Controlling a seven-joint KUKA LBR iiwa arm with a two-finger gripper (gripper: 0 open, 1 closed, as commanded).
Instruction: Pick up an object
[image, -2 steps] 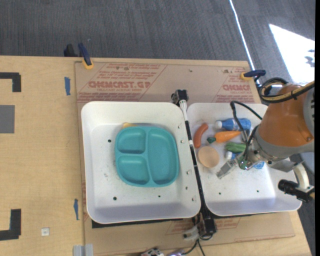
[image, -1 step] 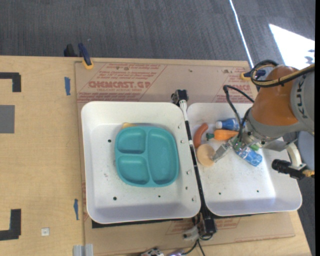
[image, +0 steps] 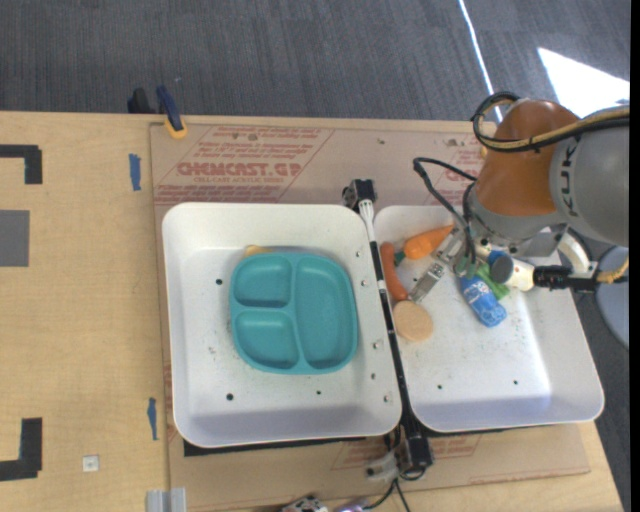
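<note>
The fingers (image: 428, 281) of the gripper (image: 432, 276) hang over the right bin (image: 520, 400); whether they are parted or closed on anything cannot be told. A carrot (image: 392, 272) lies just left of them, a tan disc (image: 412, 321) just below, a blue bottle (image: 483, 298) to their right.

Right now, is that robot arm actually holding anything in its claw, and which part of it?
It cannot be told. The gripper is low in the right bin, beside the carrots and the blue bottle, but no object visibly sits between its fingers.
</note>
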